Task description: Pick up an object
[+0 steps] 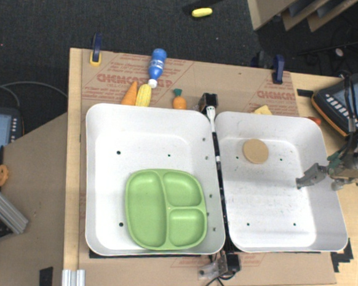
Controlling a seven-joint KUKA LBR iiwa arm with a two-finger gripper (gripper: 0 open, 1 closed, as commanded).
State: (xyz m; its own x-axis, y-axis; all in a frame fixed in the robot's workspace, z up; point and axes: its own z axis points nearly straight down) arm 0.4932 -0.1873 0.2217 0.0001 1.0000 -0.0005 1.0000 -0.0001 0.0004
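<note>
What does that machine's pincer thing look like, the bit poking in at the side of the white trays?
The pincer is small and grey. One slim, dull metal finger juts over the rim of the right tray. Behind it sits a darker, blocky wrist with greenish parts and thin dark cables looping above it. The picture is too coarse to show any markings.

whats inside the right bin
Inside the right bin lies one tan round disc, toward its far side. The hand reaches over its right edge and covers a bit of the floor there. The rest is bare white, with small dark dots.
</note>
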